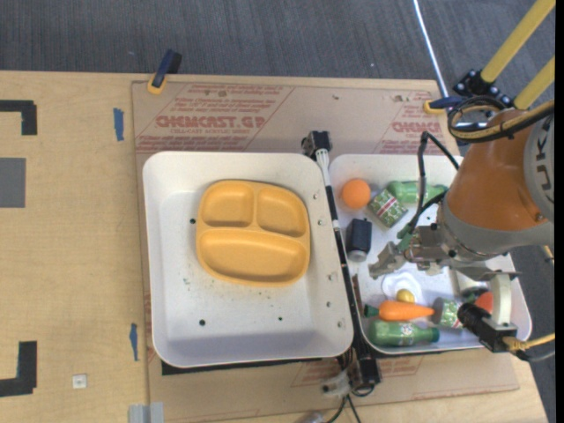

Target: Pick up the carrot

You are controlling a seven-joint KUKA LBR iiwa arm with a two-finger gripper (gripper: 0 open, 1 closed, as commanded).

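In the right bin [520, 300], near its front wall, the carrot [407, 310] lies on its side, its length running left to right. A green bottle [404, 332] lies just in front of it, touching or nearly so, and a small green can [448, 315] sits at its right end. A fried-egg toy [404, 287] lies just behind it. That crowding leaves little room around the carrot, so a grasp across its narrow width, from behind and in front, looks the most workable.

The gripper [407, 256] hangs over the middle of the bin, behind the carrot and apart from it; I cannot tell how it is set, and nothing is visibly held. Further back sit an orange ball [356, 193], a green-and-red can [385, 206] and a dark block [358, 236].

The left bin [167, 263] holds a yellow divided plate [254, 232], well apart from the work.
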